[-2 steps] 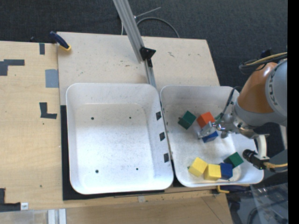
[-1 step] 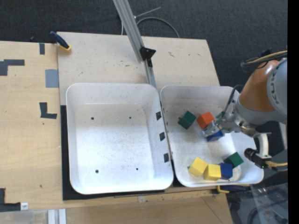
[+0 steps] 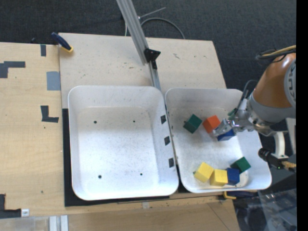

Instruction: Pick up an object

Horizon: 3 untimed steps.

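In the right bin (image 3: 202, 97) my gripper (image 3: 225, 127) reaches in from the right and is low over the bin's middle. A blue block (image 3: 226, 135) lies directly at its tip, partly covered by it. An orange block (image 3: 211, 123) sits just left of the gripper, touching or nearly touching it. Further left is a dark green block (image 3: 192, 123). Along the bin's front edge lie two yellow blocks (image 3: 204, 171) (image 3: 220, 177), another blue block (image 3: 233, 176) and a second green block (image 3: 240, 164).
The left bin (image 3: 77, 100) stands beside the right one, sharing a raised wall. A slanted metal rail (image 3: 134, 23) runs down from the top to the gap between the bins. A cable loops on the bench behind.
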### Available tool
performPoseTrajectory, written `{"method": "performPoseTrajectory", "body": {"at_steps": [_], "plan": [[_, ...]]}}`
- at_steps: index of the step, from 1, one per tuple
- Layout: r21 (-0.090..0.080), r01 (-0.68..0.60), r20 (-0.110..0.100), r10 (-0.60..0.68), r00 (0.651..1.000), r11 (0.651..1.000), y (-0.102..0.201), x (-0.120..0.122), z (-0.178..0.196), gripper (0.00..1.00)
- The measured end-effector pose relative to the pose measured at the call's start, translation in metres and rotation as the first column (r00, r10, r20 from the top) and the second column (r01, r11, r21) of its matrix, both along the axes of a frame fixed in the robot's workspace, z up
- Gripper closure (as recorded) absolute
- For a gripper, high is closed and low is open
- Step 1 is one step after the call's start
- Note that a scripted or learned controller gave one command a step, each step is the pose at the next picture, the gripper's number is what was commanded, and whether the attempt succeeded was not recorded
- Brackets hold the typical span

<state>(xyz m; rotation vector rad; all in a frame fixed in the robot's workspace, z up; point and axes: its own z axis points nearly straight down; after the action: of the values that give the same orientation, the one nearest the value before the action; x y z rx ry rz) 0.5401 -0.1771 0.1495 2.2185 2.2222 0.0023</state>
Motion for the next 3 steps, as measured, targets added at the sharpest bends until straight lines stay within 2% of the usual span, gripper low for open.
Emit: {"method": "performPoseTrajectory", "body": {"at_steps": [2, 3], "plan": [[-0.002, 0.0, 0.002, 0.0, 1.0, 1.0, -0.001, 0.002, 0.095, 1.0], [0.002, -0.004, -0.004, 0.004, 1.0, 1.0, 0.057, 0.006, 0.085, 1.0]]}}
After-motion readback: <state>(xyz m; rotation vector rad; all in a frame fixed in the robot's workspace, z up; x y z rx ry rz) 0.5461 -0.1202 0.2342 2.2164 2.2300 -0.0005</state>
